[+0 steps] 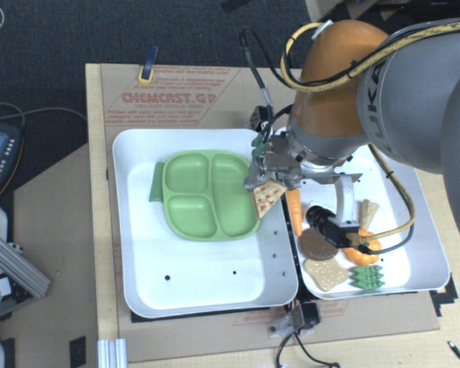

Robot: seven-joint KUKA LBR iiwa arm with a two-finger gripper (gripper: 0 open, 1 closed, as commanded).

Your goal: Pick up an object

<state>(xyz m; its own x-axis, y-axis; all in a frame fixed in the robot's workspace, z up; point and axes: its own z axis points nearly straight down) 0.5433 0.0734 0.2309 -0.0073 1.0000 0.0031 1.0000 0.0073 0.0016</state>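
1. A toy pizza slice (pixel 266 198) hangs at the tip of the end effector (pixel 265 181), over the inner edge of the left bin, just beside the right rim of the green tray; it looks pinched between the fingers at its upper end, though the grip point itself is partly hidden by the metal parts
2. The slice's long axis runs steeply, from upper right down to lower left; its narrow tip points down and slightly left, and its wider crust end sits up by the fingers
3. The end effector is narrow, closed around the top of the slice, with the grey arm and its orange band (pixel 341 75) filling the space above and to the right
4. The green tray (pixel 207 196), divided into compartments, lies in the left bin (pixel 138 244); a darker green flat piece (pixel 156 182) sticks out from under its left edge
5. The right bin (pixel 425 251) holds a toy carrot (pixel 294 209) standing nearly vertical just right of the slice, a dark round piece (pixel 317 244), a slice of toy bread (pixel 326 273), a green jagged piece (pixel 366 277), an orange piece (pixel 363 255) and a pale stick-like piece (pixel 366 213)
6. Both bins rest on a cardboard sheet (pixel 176 90) on the table
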